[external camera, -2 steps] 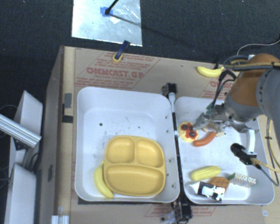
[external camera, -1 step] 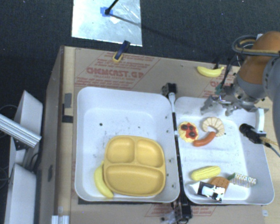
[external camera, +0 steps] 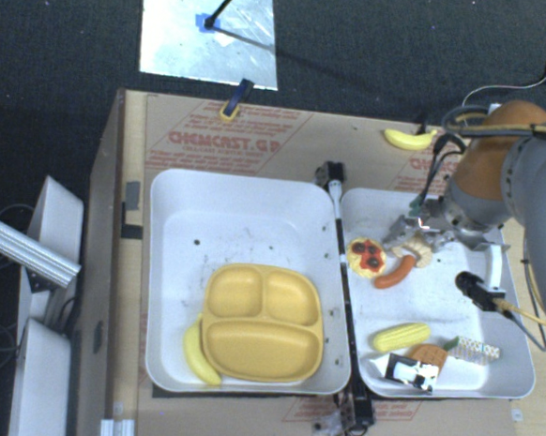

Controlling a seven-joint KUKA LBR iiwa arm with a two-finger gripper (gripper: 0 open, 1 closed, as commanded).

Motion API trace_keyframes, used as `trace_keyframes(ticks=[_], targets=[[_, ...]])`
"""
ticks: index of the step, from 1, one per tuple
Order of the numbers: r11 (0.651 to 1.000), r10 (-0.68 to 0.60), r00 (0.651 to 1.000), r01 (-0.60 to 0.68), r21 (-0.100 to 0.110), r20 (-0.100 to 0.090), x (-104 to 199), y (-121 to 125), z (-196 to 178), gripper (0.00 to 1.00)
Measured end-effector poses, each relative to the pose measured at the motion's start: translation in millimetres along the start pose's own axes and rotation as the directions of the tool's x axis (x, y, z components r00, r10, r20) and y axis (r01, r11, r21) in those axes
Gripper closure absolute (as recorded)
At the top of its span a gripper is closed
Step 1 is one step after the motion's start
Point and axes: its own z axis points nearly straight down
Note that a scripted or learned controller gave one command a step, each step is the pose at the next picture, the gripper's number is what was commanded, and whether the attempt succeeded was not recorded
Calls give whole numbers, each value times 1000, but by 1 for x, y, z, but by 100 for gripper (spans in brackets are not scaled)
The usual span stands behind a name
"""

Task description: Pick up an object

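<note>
Arm: I see the grey arm with its orange band [external camera: 502, 174] reaching in from the right, above the far side of the right bin.
Gripper: the gripper [external camera: 419, 231] sits low over the right shallow white plastic bin [external camera: 440, 305], in its far left part.
Grip state: I cannot tell from this view whether it is released or clenched, and I see nothing that is clearly held.
Nearest objects: a small reddish-orange toy sausage [external camera: 393, 272] lies at a slant just on the near side of the gripper. A round yellow toy pizza piece with red dots [external camera: 367, 257] lies just beside the sausage, against the bin's left wall.
Pale piece: a small tan thing [external camera: 424, 258] lies at the sausage's upper end. I cannot say what it is.
Near end of right bin: a yellow toy corn cob [external camera: 400, 336], an orange-brown flat piece [external camera: 429, 354] and a black-and-white toy [external camera: 413, 372] lie close together, with a clear speckled packet [external camera: 474, 350] to their right.
Left bin: the left shallow white plastic bin [external camera: 188, 215] holds a yellow three-part plastic plate [external camera: 263, 323], with a yellow toy banana [external camera: 198, 355] touching its near left edge.
Table: a second yellow banana [external camera: 408, 137] lies on the cardboard-covered table [external camera: 260, 141], beyond the right bin.
</note>
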Motion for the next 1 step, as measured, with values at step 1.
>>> trace_keyframes(ticks=[1], targets=[[1000, -3, 1000, 3, -3, 1, 0, 1, -11, 100]])
